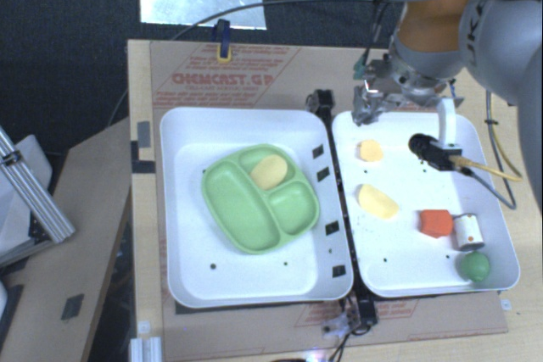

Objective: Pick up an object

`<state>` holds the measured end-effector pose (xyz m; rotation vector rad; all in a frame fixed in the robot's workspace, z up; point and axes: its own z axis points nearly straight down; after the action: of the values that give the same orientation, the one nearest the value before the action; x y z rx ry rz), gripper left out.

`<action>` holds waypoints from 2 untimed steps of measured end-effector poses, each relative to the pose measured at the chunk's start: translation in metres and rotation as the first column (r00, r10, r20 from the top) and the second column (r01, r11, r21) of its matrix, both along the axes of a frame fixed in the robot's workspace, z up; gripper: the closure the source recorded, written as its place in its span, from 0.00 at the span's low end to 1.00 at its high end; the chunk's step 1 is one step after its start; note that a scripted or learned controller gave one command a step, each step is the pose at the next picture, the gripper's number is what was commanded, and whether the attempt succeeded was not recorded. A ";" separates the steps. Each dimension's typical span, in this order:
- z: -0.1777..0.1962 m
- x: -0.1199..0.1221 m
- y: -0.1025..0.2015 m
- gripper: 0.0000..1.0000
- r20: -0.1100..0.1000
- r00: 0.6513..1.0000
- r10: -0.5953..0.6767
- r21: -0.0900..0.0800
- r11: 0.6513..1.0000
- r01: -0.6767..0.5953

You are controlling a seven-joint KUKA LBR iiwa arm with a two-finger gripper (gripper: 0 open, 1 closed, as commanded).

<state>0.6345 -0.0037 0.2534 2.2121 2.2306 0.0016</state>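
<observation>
From where I stand above the worktop [222, 74], the arm [501, 21] reaches in from the right and its gripper [367, 113] hangs over the far left corner of the right bin [407, 269]. It sits low over that corner, and I cannot tell how far it is open. Nothing that I can make out is held in it.

My guess is that it hangs there because the closest thing to pick is the small yellow piece [370, 151], which lies just beside the gripper on the near side and apart from everything else in the bin.

The right bin holds the loose things:
- a larger pale yellow piece [377, 201] near the middle
- an orange-red block [435, 222], with a small white cylinder [467, 231] just beside it
- a green ball [474, 265] in the near right corner

The left bin [191, 150] holds a green divided plate [246, 216], lying flat. A yellow lump [270, 171] rests in its far small compartment. The long compartment and the other small one look bare.
</observation>
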 end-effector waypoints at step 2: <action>-0.016 -0.012 0.092 1.00 -0.001 1.000 0.001 0.001 1.000 0.000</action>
<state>0.6225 0.0884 0.2370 2.2124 2.2321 0.0008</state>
